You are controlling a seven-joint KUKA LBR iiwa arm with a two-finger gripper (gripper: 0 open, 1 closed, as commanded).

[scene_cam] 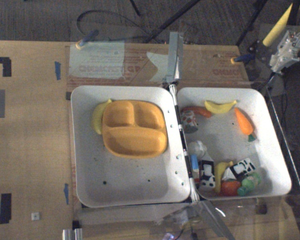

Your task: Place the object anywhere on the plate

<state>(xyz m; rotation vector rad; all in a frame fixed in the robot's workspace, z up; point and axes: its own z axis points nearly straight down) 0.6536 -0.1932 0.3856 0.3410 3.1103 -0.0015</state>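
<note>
An orange plate point(134, 128) with three compartments lies in the upper middle of the left bin point(125, 184). A yellow banana point(97, 118) lies against the plate's left edge, partly tucked behind it. The right bin point(270, 149) holds several toys: another yellow banana point(220, 106), an orange carrot point(244, 122), a red pepper point(197, 111) and a small patterned cup point(189, 121). My gripper point(287, 46) hangs at the upper right, outside both bins and well away from the plate.
Along the right bin's front lie two black-and-white cow toys point(207, 173) point(242, 168), a yellow piece point(220, 173), a red toy point(230, 187) and a green one point(250, 183). A metal divider point(182, 149) separates the bins. Tripod legs and clamps stand beyond the bench.
</note>
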